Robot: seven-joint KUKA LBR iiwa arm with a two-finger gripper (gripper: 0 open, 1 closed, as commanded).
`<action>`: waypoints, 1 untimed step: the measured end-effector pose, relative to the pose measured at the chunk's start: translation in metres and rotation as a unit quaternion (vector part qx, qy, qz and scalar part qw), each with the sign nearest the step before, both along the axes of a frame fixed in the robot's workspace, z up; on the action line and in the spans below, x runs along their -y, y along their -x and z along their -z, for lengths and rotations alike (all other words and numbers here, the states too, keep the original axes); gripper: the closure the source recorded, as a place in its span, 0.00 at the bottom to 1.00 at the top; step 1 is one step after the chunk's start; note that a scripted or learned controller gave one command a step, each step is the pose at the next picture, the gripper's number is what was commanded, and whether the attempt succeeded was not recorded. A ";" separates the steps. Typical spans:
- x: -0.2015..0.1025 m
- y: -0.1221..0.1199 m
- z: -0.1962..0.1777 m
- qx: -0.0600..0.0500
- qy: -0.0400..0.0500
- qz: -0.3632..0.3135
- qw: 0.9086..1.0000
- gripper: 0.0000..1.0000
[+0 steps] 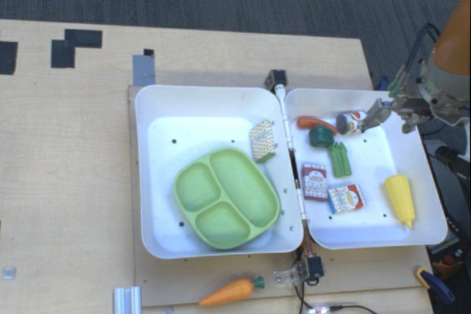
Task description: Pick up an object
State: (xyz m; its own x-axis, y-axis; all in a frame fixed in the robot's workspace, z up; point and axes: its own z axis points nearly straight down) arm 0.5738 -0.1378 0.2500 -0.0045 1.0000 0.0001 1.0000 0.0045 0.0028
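Hovering over the right bin's point(423, 158) back right edge, gripper point(391, 112) with fingers spread, gripping nothing yet. Nearest candidate: small can point(351, 121) lying on its side near the back wall, just beside the orange pepper point(315, 123). Long axis roughly left-right, tilted up slightly toward the gripper. Probably best to close across the can's width, not end to end, and watch for rolling.
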 end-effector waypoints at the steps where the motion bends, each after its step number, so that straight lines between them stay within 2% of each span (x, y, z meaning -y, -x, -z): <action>1: -0.047 0.012 0.126 -0.002 0.000 0.000 1.000 0.00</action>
